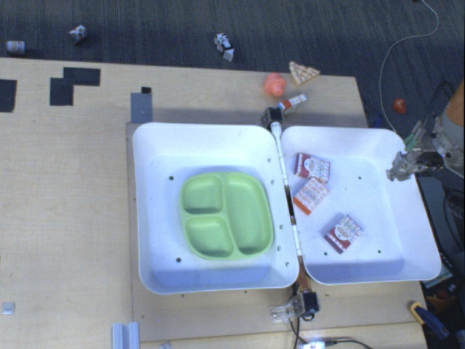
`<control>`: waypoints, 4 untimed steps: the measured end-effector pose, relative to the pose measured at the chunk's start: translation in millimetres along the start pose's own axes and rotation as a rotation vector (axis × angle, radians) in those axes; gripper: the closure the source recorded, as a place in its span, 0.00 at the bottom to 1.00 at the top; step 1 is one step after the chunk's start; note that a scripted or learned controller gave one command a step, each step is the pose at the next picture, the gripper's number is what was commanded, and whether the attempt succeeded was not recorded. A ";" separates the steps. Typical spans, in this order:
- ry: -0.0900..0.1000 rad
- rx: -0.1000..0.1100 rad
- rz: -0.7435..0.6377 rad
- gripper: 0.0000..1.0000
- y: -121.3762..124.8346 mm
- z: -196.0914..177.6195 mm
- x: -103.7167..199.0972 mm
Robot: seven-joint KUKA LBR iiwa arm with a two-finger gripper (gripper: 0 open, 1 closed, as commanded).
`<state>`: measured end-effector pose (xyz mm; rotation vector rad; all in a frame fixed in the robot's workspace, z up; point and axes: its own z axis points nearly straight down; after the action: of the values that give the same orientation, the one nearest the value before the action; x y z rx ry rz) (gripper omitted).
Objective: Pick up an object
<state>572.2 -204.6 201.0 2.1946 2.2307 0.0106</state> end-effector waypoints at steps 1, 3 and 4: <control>-0.001 -0.004 -0.005 1.00 1.6 -11.1 0.5; -0.003 -0.014 -0.016 1.00 4.9 -33.2 1.6; 0.005 0.008 0.010 1.00 26.7 -82.8 85.9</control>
<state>596.3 -118.0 283.8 2.2127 2.2259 0.0074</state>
